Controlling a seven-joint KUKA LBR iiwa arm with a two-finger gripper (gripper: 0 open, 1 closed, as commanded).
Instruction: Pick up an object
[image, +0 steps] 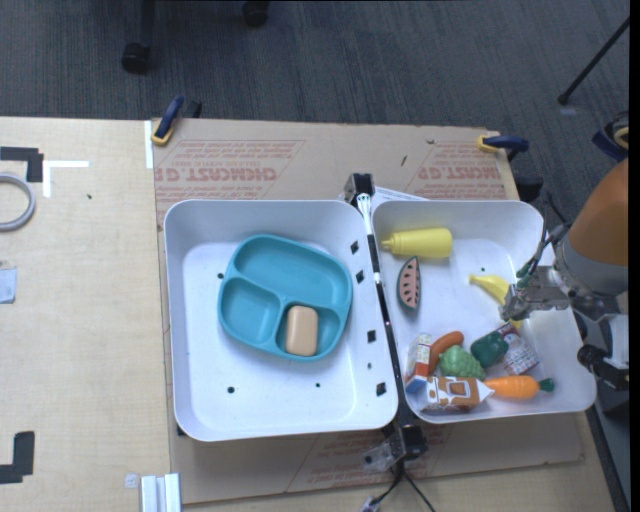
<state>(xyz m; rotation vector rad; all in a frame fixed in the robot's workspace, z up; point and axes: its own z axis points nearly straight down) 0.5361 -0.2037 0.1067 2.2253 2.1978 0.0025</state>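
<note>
From the camera view, the gripper hangs low over the right bin, near its right edge, just beside a yellow banana; whether its fingers are apart or together cannot be told. A mustard bottle lies near that bin's far edge, a watermelon slice by its left wall, a carrot at the near edge. In the left bin, a blue divided plate carries a tan bread piece.

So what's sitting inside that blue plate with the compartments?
The blue plate holds one tan bread-like piece, lying in its lower right compartment. The other compartments show bare blue. Anything under that piece is covered.
</note>
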